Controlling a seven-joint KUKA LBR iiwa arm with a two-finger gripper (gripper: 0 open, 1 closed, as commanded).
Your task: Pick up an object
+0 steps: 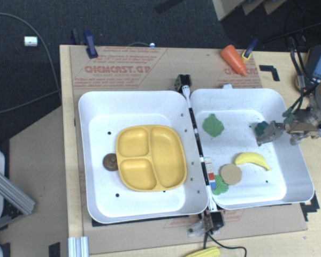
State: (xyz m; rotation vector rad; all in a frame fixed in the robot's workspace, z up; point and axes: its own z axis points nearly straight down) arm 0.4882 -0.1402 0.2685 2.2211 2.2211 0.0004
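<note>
White plastic forms both bins, and the gripper [263, 133] hangs over the right bin [289, 189], near its right wall, reaching in from the right. Its dark teal fingers [261, 128] point left; whether they are spread or pressed together I cannot tell, and nothing shows between them. Just below the fingers lies a yellow banana [252, 160], apart from them. Further below and to the left of the fingers sits a tan round disc [231, 174], overlapping a small green object [220, 185] at the bin's lower left corner. To the left of the fingers, about level with them, lies a crumpled green leafy toy [213, 126]. Well to the left, in the left bin [96, 122], rests a yellow three-compartment plate [150, 158], with a brown round piece [110, 162] touching its left edge.
</note>
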